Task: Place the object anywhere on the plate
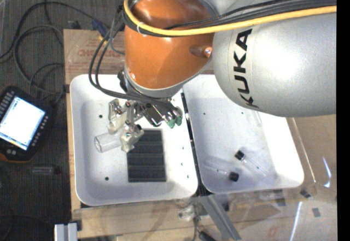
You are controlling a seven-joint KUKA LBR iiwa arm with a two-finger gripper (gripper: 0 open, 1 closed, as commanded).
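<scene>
A black ribbed plate (146,156) lies flat in the left bin (82,180), right of its middle. A small clear plastic object (106,142) lies on the bin floor just left of the plate's upper corner. My gripper (123,131) hangs under the orange wrist, above the plate's top left corner and right beside the clear object. It is open; one fingertip (114,123) sits above the object and the other fingertip (131,139) is at the plate's edge. Nothing is between them.
The big grey and orange arm covers the back of both bins. The right bin (284,180) holds two small black pieces (234,176) and a clear tube (216,168). A tablet (21,124) lies on the floor to the left.
</scene>
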